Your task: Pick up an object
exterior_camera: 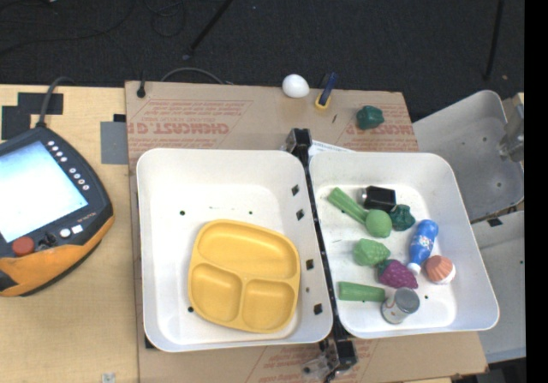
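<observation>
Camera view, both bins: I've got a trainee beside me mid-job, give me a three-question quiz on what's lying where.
1. True or false: the yellow divided plate lies in the right bin.
2. Which thing rests on the cardboard beyond the bins? A) white egg B) blue bottle C) purple grapes
3. Fill in: the plate has ___ compartments.

Key:
1. False; it lies in the left bin.
2. A; the bottle and the grapes lie in the right bin.
3. Three.
</observation>
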You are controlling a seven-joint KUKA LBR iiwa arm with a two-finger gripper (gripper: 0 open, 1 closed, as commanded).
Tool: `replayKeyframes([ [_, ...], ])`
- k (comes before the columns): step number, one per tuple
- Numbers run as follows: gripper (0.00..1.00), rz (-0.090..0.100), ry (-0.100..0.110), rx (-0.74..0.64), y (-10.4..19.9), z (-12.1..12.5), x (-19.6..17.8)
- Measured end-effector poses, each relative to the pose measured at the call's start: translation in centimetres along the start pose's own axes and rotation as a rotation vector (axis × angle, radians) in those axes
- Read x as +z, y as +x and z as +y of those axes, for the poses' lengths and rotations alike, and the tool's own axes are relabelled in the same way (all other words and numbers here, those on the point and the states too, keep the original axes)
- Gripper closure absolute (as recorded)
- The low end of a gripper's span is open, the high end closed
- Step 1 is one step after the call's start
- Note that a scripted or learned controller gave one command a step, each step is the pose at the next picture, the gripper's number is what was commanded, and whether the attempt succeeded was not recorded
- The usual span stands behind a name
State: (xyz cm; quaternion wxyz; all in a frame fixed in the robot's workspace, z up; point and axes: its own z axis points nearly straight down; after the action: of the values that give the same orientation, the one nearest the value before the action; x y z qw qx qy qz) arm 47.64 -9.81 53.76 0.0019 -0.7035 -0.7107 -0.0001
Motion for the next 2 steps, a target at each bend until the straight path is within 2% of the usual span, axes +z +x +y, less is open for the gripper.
replayKeyframes([
  [1,1.00,-0.001,0.003,-0.005,14.1,0.1,2.5],
  [2,1.00,-0.005,0.017,0.014,10.2,-0.1,19.4],
])
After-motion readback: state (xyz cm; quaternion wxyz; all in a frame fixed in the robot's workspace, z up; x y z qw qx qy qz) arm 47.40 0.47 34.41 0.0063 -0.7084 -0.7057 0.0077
